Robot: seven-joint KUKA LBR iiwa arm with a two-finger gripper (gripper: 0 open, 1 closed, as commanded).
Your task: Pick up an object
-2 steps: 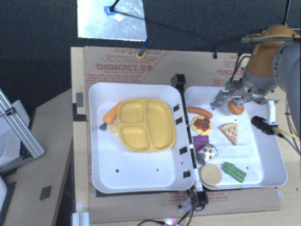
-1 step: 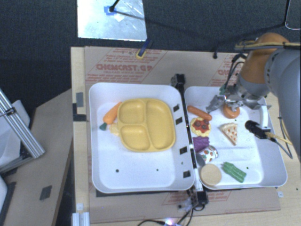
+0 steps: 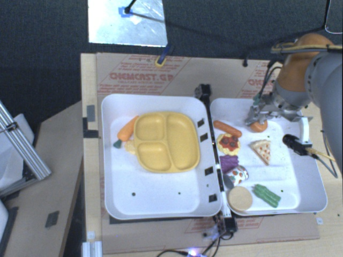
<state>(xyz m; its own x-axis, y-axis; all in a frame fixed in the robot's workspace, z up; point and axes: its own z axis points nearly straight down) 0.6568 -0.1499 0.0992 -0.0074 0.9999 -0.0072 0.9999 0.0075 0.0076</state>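
My gripper [image 3: 257, 119] is low over the back of the right bin [image 3: 311, 170], reaching in from the right. A small orange object [image 3: 260, 126] lies right under its tip, touching or nearly touching it. Further left in that bin lie an orange-red sausage [image 3: 227, 128] and a small round pizza [image 3: 229, 143]. A pizza slice [image 3: 262, 151] lies in the middle. Toward the front are a purple piece [image 3: 229, 162], a speckled round item [image 3: 239, 173], a tan disc [image 3: 240, 198] and a green vegetable [image 3: 266, 195].
The left bin [image 3: 115, 186] holds a yellow divided plate [image 3: 165, 142] with a carrot [image 3: 126, 129] at its left edge. A black clip strip [image 3: 212, 149] runs along the wall between the two bins. Bare floor shows at the right bin's right side.
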